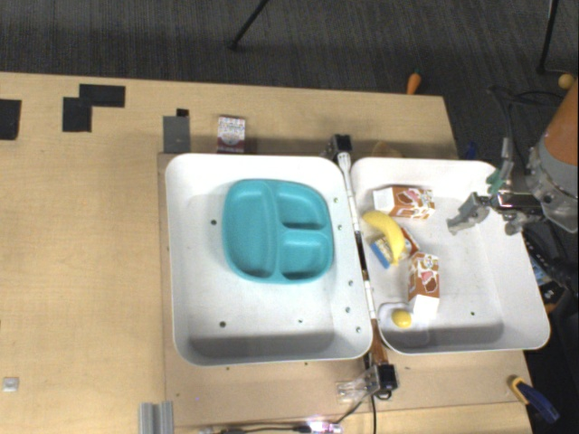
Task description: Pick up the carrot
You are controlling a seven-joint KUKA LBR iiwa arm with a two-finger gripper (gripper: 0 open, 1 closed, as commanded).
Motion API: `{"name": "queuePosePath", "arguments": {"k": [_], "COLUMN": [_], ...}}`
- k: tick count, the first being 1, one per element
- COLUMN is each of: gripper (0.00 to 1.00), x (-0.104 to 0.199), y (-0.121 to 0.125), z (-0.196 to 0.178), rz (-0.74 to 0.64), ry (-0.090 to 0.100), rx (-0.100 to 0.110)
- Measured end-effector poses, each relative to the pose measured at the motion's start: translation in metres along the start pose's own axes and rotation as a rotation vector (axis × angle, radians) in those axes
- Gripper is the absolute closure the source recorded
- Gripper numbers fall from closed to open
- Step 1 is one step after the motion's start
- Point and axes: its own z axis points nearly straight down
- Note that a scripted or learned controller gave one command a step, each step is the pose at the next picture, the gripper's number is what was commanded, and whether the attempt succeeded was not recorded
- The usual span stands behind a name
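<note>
Carrot shows as an orange sliver under the banana, mid right bin.
We count two snack packets; gripper hovers over bare floor near the right rim; we cannot tell its grip.

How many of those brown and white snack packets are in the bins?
2, both in the right bin: one packet near its far edge, the other packet nearer the front, right of the banana. More could hide underneath.

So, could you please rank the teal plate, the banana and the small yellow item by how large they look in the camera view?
1. teal plate
2. banana
3. small yellow item, in the right bin's near corner
</note>
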Motion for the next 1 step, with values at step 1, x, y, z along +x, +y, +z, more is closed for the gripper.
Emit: {"name": "queuePosePath", "arguments": {"k": [1], "gripper": [0.0], "x": [0.0105], "y": [0.0382], "z": [0.0162], "rz": [0.081], "ry": [0.0], "rx": [0.0]}}
